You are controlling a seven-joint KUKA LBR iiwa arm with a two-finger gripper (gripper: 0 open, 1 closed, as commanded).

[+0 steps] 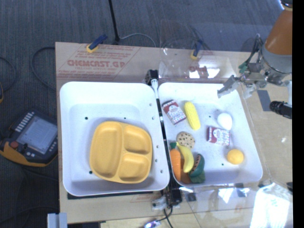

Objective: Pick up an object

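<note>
The right bin point(247, 127) holds several toy foods: a red carton point(173, 112), a yellow corn cob point(192, 115), a white egg point(224, 121), a red and white carton point(218, 136), a cookie point(185, 138), a banana point(186, 156), a carrot point(175, 161), a green item point(199, 169) and a small orange fruit point(235, 156). My gripper point(236, 90) hangs over the bin's back right corner, above and behind the egg. Its fingers are spread open with nothing between them.
The left bin point(80, 103) carries a yellow divided plate point(121, 151). A black divider strip point(159, 113) runs between the bins. Clamps and cables sit along the bench's back edge, and a handheld pendant point(31, 137) lies on the floor at left.
</note>
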